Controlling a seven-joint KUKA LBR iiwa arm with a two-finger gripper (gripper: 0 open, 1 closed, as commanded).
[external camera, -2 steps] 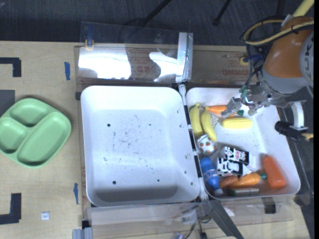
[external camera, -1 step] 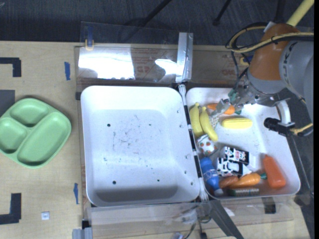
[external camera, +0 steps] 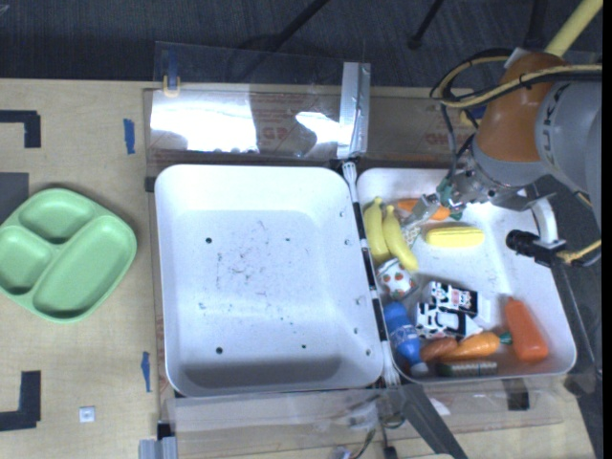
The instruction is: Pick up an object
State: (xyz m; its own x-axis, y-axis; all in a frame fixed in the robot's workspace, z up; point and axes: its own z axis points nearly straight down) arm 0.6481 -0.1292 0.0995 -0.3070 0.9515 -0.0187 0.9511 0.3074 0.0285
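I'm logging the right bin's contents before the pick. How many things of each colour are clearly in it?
Yellow: 2, bananas and a yellow block
Orange: 2, an orange cylinder and a carrot
Blue: 1, a blue item
Black-and-white: 1, a patterned box
Total: 6

end effector point(external camera: 442, 199) low in right bin point(external camera: 559, 352), beside bananas point(external camera: 390, 235)

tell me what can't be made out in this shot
- Gripper: camera view; too small and blurred against the clutter to judge its fingers or any hold.
- Orange item behind the bananas: mostly covered by them and the gripper, identity unclear.
- Blue object in the right bin: partly buried under neighbours, blurred.
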